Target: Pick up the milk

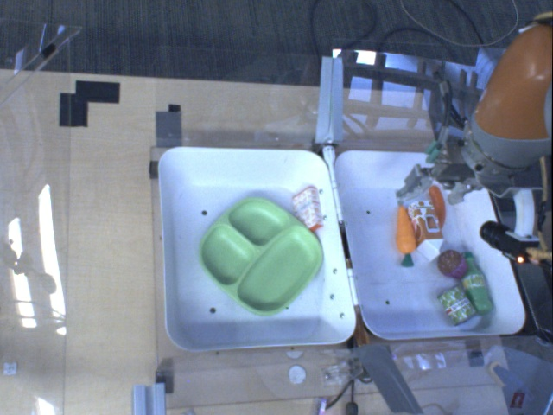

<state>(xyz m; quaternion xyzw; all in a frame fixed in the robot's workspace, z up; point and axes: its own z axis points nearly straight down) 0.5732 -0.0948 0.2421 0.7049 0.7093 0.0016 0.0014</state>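
Note:
A small white carton with orange print (422, 220), which I take for the milk, lies in the right bin (380, 301) near its middle. A red-orange sausage (438, 204) rests against the carton's right side and a carrot (405, 232) against its left. My gripper (435, 186) hangs just above the carton's far end. Its grey fingers (412, 183) stand apart, one to each side of the carton and sausage. The gripper is open and nothing is held between the fingers.
Near the right bin's front right corner sit a purple round item (451, 262), a green bottle (474, 285) and a green can (454, 305). The left bin (186, 318) holds a green divided plate (262, 254) and a white-and-red packet (307, 207) by the dividing wall.

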